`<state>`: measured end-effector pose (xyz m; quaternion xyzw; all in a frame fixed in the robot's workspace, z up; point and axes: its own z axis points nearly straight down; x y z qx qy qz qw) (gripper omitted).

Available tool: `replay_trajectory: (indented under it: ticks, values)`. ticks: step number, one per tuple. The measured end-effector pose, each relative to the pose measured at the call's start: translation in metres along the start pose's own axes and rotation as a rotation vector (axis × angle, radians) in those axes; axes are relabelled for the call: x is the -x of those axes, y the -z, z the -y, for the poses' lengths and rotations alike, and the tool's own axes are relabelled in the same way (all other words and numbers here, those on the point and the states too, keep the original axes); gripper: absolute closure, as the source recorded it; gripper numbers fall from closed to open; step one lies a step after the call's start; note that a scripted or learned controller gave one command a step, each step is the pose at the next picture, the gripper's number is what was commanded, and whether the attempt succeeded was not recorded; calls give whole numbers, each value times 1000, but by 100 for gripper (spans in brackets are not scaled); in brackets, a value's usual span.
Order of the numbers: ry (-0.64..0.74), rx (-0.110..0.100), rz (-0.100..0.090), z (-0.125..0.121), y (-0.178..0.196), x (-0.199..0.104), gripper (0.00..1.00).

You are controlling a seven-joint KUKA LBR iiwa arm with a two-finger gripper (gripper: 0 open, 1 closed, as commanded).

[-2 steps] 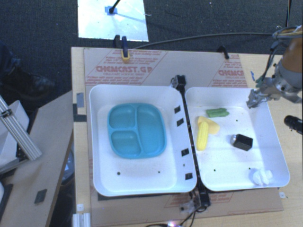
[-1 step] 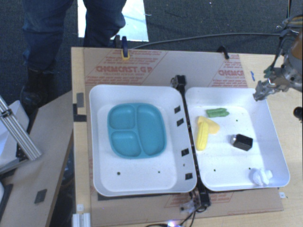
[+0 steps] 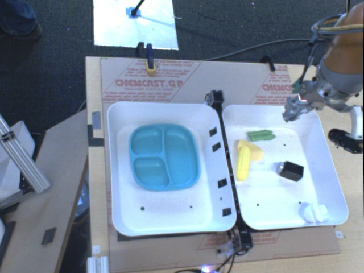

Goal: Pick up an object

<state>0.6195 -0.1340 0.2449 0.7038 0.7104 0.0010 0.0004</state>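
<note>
Overhead, two white bins (image 3: 170,114) on a board-topped bench (image 3: 170,75) over dark carpet (image 3: 51,27); pincer (image 3: 293,111) state unclear.

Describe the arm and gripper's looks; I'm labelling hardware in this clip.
The arm reaches in from the right: a rounded orange band above a grey metallic wrist section. Thin dark cables loop along its upper side. The gripper is small, grey and silvery, blurred here, with a bright spot on its body. Finer markings cannot be made out.
</note>
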Motion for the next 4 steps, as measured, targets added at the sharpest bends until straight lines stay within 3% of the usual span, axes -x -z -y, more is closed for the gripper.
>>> replay_trajectory:
  ticks: [2,4]
  values:
    - [0,-1,0,8,-1,-112,100]
    - [0,-2,-1,34,-19,-228,100]
